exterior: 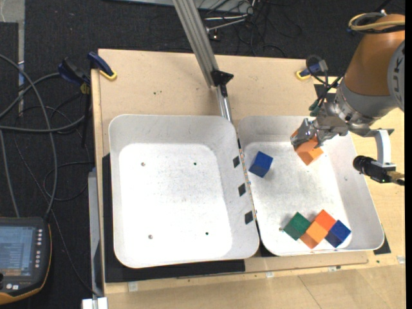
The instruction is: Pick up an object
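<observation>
orange cube sits upper right of the frame, clamped in the hand above the right bin. looks light, stiff, smooth; grip its flat opposite faces.

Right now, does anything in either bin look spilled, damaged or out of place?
Nothing stands out. In the right bin, a blue cube sits alone, and green, orange and blue blocks cluster at the near edge. An orange block sits at the gripper.
</observation>
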